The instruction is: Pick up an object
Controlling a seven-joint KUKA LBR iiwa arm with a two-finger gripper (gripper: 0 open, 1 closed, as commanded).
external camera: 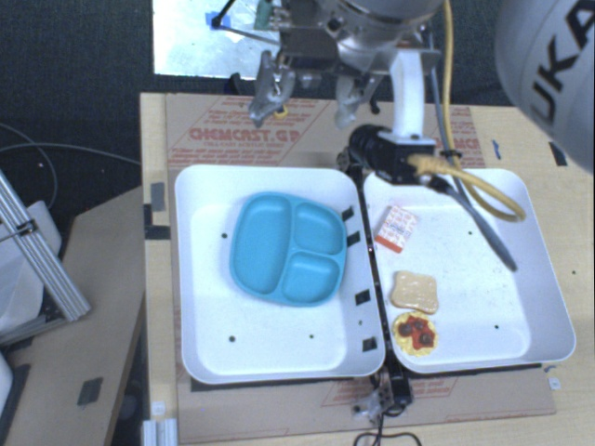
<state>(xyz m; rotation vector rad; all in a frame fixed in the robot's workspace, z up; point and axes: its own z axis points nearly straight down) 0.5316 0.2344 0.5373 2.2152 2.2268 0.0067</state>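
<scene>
The hand [309, 98] hangs wide open — toast [415, 291] lies well below it, right bin [544, 319].

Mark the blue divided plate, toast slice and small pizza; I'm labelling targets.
blue divided plate [286, 247], camera view, centre ridge.
toast slice [415, 291], camera view, middle of its face.
small pizza [416, 333], camera view, red topping.

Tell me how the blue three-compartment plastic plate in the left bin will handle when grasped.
The blue three-compartment plastic plate looks moulded and rigid, so probably stiff and light. It lies flat with low rounded rims, so the fingers may slip off; gripping a divider ridge seems safer. It is unlikely to roll.
</scene>
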